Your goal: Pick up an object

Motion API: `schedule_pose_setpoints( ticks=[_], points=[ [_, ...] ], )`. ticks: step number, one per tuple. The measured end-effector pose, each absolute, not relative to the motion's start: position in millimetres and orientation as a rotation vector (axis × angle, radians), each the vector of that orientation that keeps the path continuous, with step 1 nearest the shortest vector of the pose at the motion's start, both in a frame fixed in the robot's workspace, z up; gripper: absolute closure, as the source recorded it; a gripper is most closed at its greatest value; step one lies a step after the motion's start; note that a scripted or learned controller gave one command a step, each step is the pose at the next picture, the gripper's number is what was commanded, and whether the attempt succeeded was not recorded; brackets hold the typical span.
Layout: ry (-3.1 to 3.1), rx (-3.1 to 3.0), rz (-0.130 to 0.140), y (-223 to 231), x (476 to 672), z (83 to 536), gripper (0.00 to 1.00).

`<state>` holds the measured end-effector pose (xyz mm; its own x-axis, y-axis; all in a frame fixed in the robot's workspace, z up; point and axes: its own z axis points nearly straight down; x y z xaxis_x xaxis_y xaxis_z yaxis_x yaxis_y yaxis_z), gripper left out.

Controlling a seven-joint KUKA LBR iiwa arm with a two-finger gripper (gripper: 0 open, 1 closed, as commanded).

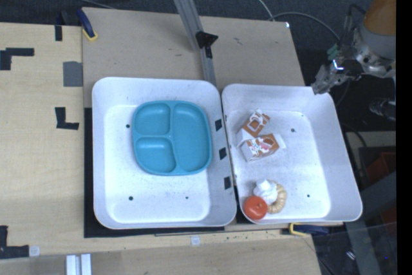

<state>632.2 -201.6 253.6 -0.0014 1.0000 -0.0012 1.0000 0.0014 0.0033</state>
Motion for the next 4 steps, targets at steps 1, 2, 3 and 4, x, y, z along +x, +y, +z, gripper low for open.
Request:
schedule_pose_setpoints(
  ticks=[1, 2, 3, 4],
  points=[
    [2.23, 2.216, 0.001, -150.4, 636.7, 254.6, 1.0],
    [2.23, 2.216, 0.002, -98.3, 627.1, 259.8, 1.0],
    [2.231, 2.217, -0.002, -45.1, 611.8, 249.7, 1.0],
    [2.233, 2.215, -0.002, 17.2, 602.1, 240.8, 1.0]
  ],
)
